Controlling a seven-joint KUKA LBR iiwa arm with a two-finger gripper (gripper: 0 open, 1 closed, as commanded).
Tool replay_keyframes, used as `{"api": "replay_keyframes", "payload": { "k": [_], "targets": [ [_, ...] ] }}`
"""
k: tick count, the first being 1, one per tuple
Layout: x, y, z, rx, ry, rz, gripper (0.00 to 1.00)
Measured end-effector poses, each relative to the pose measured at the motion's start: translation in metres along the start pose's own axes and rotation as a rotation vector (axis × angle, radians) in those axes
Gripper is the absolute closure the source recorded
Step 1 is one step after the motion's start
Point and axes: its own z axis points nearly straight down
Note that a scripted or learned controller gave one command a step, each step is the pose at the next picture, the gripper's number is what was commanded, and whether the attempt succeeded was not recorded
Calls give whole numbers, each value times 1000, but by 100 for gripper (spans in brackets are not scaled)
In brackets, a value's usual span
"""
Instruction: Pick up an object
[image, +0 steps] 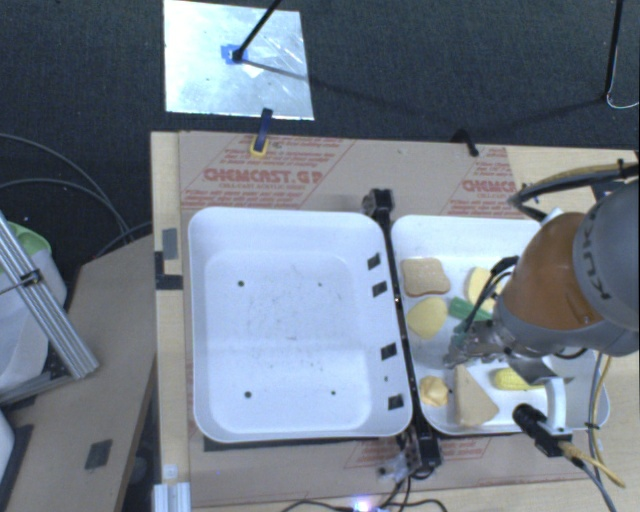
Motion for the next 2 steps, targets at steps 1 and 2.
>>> {"api": "replay_keyframes", "payload": {
  "k": [1, 2],
  "targets": [
    [52, 5, -153, -11, 4, -10, 100],
    [96, 1, -127, 6, 5, -7, 100]
  ]
}}
